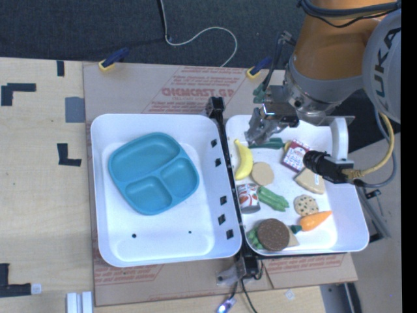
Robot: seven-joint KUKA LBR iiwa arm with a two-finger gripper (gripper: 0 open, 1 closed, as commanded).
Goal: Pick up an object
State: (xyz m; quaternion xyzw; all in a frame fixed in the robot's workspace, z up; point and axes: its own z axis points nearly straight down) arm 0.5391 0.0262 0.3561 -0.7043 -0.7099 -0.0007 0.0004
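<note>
My gripper (259, 134) hangs open over the back left corner of the right bin (345, 240), with nothing between its fingers. Just below and in front of it lie a yellow banana (243, 160) and a thin green piece (274, 143). Further forward in the same bin are a tan round biscuit (262, 173), a small can (248, 197), a green pod (273, 199), a dark sandwich cookie (272, 234), a carrot (315, 220), a speckled cookie (305, 205), a pale wedge (310, 181) and a red packet (295, 155).
The left bin (111, 240) holds a blue divided plate (153, 172). A black divider with clips (225, 175) runs between the bins. The arm's orange and grey body (339, 38) looms over the right bin's back, with a black cable fitting (324, 163) beside the packet.
</note>
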